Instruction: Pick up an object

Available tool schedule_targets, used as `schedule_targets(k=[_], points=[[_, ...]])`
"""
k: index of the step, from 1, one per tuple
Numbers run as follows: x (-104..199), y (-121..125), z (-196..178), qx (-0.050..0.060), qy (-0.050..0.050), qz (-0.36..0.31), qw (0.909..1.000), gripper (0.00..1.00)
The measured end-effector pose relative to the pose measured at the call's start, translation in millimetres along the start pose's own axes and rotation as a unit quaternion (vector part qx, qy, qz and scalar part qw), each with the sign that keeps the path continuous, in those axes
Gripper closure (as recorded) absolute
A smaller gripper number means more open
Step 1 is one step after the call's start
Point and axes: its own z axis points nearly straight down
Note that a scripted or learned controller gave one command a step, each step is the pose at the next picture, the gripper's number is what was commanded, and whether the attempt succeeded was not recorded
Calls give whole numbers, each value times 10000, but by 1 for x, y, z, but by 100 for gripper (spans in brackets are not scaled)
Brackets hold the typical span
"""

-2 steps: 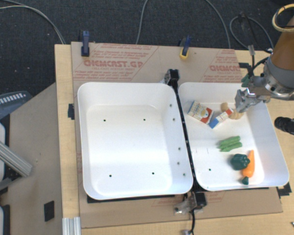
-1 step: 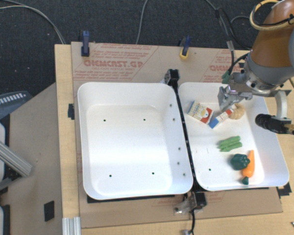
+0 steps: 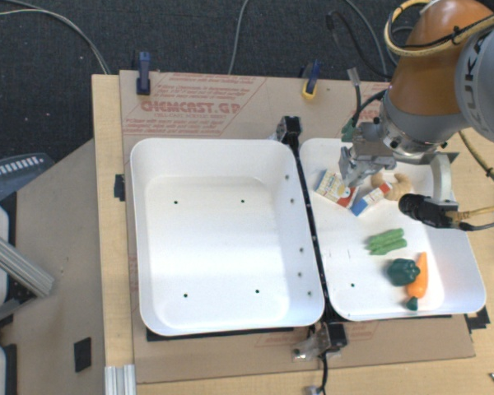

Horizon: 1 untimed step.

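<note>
At the upper right of the frame the fingers [image 3: 361, 171] are hanging low over the far end of the right bin [image 3: 445, 299], right above a small heap of objects; whether they are spread or closed, or gripping anything, I cannot tell, since the wrist is covering them from above. They are probably sitting there because the heap offers the closest candidates for a pick. Directly beneath and just beside them a small printed carton [image 3: 333, 187] is lying tilted, touching a red and blue piece [image 3: 365, 199] and a pale, rounded bit [image 3: 395, 181] at its right. These are looking like light toy packaging, flat-sided and smooth.

Further toward the lower right, well apart from the heap, a ridged green pod-shaped toy [image 3: 387, 241] is lying flat, and near it a dark green lumpy vegetable [image 3: 403, 270] is resting against an orange carrot [image 3: 421, 275], all seemingly moulded plastic with a dull sheen.

The left bin [image 3: 222, 159], a shallow white tray with rounded corners, is sitting alongside, both bins resting on a brown board on the table [image 3: 107, 220].
</note>
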Motion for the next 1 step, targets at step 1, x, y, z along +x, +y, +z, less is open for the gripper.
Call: schedule_targets(k=[1], points=[[51,1,-4,-3,0,-1,10000,100]])
